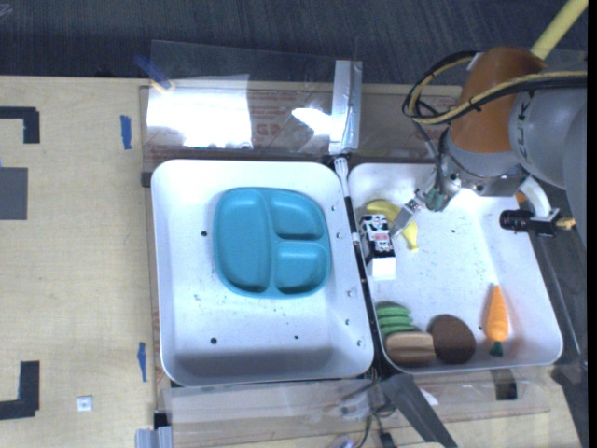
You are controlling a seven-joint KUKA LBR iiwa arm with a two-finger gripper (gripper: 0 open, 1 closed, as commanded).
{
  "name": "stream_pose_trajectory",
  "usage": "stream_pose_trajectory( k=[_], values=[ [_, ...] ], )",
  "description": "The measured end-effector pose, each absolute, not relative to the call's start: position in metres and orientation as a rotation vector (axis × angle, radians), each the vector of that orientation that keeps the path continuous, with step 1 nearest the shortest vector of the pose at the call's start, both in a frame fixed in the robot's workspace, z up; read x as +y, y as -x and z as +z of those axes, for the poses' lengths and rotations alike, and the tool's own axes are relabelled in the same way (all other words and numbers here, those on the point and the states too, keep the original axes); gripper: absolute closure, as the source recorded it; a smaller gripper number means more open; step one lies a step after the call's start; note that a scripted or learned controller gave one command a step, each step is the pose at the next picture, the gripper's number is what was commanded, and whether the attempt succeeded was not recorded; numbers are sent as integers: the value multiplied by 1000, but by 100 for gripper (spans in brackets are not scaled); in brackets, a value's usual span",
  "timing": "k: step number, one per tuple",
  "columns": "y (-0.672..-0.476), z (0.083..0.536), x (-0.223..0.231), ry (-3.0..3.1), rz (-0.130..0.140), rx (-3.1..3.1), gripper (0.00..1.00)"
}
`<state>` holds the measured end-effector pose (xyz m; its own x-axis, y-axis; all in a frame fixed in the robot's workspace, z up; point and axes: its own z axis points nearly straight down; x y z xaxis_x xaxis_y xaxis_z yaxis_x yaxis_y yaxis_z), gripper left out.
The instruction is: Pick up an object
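On your worktop (75, 278) the left bin (187, 343) carries a blue divided plate (272, 241), and the right bin (541, 334) carries the candidate objects: a yellow banana (381, 210) at the upper left corner, a small black-and-white box (378, 243) just below it, and a green piece (393, 318), a tan block (409, 346), a brown rounded item (452, 338) and an orange carrot (497, 314) along the near edge. You see the arm (532, 129) reach in from the right with the gripper (418, 205) low over the upper left of the right bin, just beside the banana and the box. Whether the fingers are spread, clenched or grasping anything cannot be told from this view.
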<state>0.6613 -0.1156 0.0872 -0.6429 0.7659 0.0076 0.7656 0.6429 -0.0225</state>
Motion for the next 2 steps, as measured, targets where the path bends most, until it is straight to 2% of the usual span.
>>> stream_pose_trajectory(
  k=[1,2],
  values=[
    [-667,101,-112,1326,7,-2857,100],
    [-655,208,-48,1493,-12,-2778,100]
  ],
)
